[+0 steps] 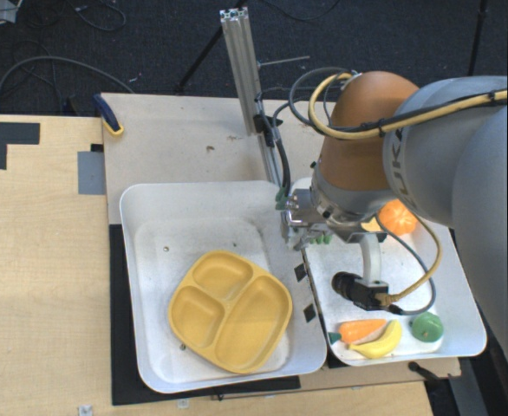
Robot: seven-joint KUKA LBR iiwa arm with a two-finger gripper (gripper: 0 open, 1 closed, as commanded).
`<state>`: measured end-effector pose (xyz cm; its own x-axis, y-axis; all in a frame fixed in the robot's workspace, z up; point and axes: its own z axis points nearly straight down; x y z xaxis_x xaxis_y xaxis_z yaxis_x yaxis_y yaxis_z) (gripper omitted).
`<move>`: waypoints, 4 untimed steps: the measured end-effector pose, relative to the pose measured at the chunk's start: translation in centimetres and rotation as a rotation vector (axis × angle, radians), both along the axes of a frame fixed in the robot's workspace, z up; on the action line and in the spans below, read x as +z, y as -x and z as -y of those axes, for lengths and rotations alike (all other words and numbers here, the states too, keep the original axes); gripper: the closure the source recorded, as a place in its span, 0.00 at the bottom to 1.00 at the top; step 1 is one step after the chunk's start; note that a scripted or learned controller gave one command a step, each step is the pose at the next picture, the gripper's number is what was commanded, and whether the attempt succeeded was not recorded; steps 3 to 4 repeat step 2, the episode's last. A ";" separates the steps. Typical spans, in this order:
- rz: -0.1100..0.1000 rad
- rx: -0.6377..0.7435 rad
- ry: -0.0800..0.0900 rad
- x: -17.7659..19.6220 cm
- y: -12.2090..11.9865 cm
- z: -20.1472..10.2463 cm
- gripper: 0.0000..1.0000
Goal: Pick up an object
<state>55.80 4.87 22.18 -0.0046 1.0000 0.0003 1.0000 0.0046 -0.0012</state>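
Bench (37, 258) — pale wood-grain top, with dark floor and cables beyond it at 12 o'clock. Grey arm with an orange band (449, 137) enters from 3 o'clock and covers much of the right shallow white bin (455, 302). Left shallow white bin (176, 224) lies just beside it.

Contents, by size:
- **Left bin:** yellow plastic divided plate (230, 310) with three compartments, flat at 5 o'clock in the bin and turned cornerwise. Its largest compartment faces 4 o'clock.
- **Right bin, 12 o'clock:** round orange fruit-like ball (401, 218), partly under the wrist.
- **Right bin, 6 o'clock:** yellow toy banana (380, 343), long axis roughly 8–2 o'clock.
- **On the banana's 12 o'clock side:** orange carrot-shaped piece (361, 328), touching it. Long axis near 9–3; which end tapers is too small to read.
- **At the banana's 3 o'clock end:** small green ball (426, 326), just beside the tip.

Gripper (306, 230) sits low over the shared wall between the bins, near the right bin's 10 o'clock corner. Open or closed: cannot tell. Nothing seen held.

Judgement: approach step, no grasp made. The orange ball looks like the nearest candidate. The next move calls for shifting off the wall and centring over one item. For the banana or carrot it also means closing across the short axis — about 11–5.
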 end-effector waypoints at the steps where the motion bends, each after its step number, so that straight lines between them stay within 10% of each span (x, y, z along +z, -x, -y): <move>1: -0.001 0.000 -0.001 -0.9 -1.8 -5.0 1.00; 2: -0.003 -0.002 0.001 -0.8 -1.7 -4.8 0.00; 4: -0.003 -0.002 0.001 -0.8 -1.7 -4.8 0.00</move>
